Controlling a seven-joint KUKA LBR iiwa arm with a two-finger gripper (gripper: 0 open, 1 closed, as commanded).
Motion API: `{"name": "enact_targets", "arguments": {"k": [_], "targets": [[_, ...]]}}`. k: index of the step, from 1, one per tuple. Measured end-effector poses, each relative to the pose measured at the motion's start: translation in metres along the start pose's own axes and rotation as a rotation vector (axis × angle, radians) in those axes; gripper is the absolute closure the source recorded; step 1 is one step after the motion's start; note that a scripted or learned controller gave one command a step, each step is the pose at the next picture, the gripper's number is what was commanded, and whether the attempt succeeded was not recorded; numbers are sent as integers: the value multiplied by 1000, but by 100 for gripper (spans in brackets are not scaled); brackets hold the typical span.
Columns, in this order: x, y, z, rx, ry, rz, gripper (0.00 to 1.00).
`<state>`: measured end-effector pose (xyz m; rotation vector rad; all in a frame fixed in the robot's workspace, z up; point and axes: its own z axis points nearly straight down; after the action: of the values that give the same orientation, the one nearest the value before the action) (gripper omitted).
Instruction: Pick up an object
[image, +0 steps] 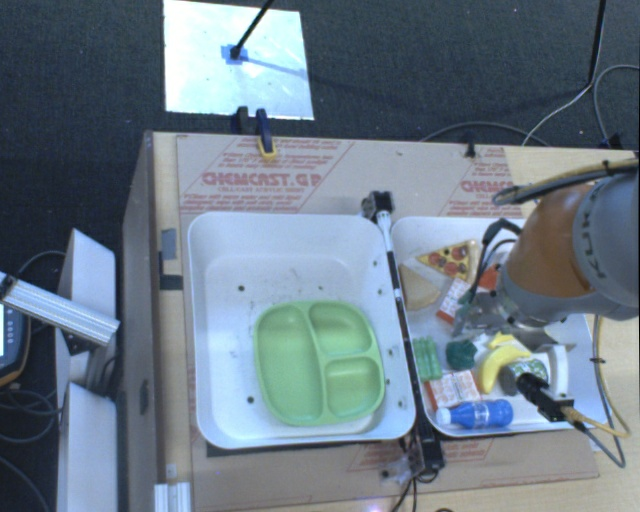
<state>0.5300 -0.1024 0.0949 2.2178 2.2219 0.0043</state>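
The right bin (405, 235) holds several small items. A pizza slice (450, 262) lies at its far end, with a pale flat piece (420, 291) beside it. Nearer are a light green ribbed block (427, 357), a dark green piece (461, 352), a yellow banana (494, 366), a red and white carton (456, 386) and a blue bottle (478, 412). My gripper (472, 318) hangs low over the middle of this bin, just above the dark green piece and the banana. The arm's grey and orange body hides the bin's right side.
The left bin (215, 290) holds a light green divided plate (320, 362). A black rod (393, 270) runs along the wall between the bins. Cardboard (300, 175) lies under both bins, with cables at the far right.
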Motion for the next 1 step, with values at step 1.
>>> {"name": "enact_targets", "arguments": {"k": [1], "targets": [[-1, 0, 0, 0, -2, 1, 0]]}}
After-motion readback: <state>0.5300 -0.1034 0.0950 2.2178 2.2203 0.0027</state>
